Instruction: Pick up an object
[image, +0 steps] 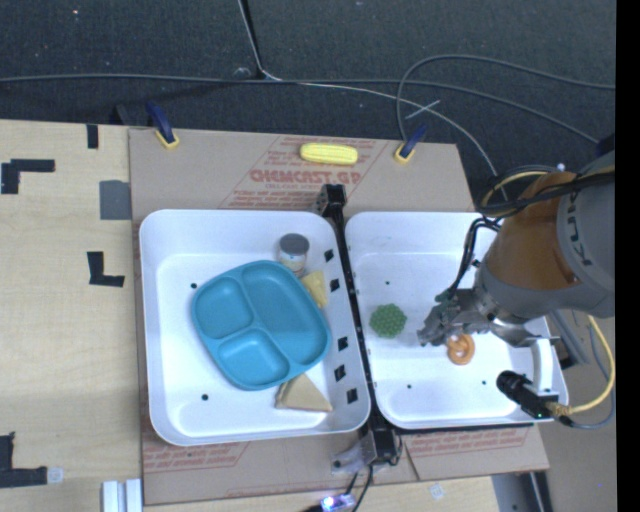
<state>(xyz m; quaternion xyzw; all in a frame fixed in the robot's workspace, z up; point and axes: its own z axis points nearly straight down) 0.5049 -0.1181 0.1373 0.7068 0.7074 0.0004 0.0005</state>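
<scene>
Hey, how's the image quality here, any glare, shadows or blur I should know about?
Camera view: even, soft light; the white bins are bright but not blown out; faint shadows beside the blue tray; the whole frame is slightly soft, and the gripper over the pretzel is too murky to read; the broccoli is clear.

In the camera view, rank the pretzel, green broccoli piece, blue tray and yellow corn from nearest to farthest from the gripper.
From the gripper:
1. Pretzel, right bin, just below the gripper.
2. Green broccoli piece, right bin, toward the divider.
3. Blue tray, left bin.
4. Yellow corn, on the cardboard beyond both bins.
</scene>
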